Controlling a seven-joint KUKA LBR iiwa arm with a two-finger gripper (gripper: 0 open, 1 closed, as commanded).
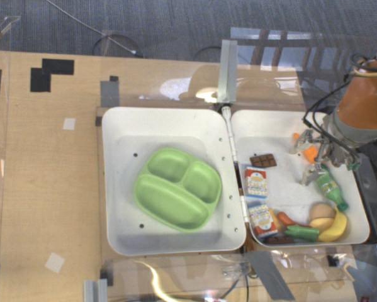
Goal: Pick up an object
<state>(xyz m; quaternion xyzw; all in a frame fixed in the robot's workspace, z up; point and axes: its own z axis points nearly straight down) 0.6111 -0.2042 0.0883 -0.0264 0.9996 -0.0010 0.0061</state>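
The arm reaches into the right bin [362, 231], its gripper [315, 159] low beside a green bottle [330, 189]; the grip itself cannot be told. Smooth moulded green plate [177, 188] lies left.

I can't read any text from here; the two small printed cartons [256, 183] [262, 216] in the right bin [282, 131] carry graphics too small to make out.

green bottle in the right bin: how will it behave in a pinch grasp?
The green bottle lies on its side, so it would probably roll if nudged. Its rounded, smooth-looking body may slip between fingers. It looks like a small toy, likely light and rigid.
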